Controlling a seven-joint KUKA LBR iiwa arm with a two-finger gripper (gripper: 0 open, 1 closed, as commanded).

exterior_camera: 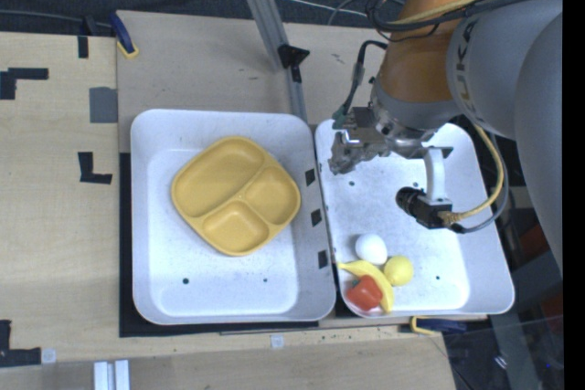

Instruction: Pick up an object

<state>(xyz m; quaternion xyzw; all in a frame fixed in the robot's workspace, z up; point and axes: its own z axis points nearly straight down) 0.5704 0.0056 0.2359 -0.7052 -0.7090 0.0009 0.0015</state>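
A yellow divided plate [236, 195] lies in the left bin [160, 288]. In the right bin [475, 288], near its front left corner, sit a white ball [370, 247], a small yellow ball [398, 269], a yellow banana-like piece [364, 268] and a red piece [366, 292], all close together. My gripper [345, 155] hangs over the back left part of the right bin, well behind that cluster, pointing down. Nothing shows between its fingers.
A grey metal pole [265, 14] slants from the top of the view down to the bins' back edge. Cables [475, 210] loop off the arm over the right bin. Black tape marks lie on the bench [55, 196] at left.
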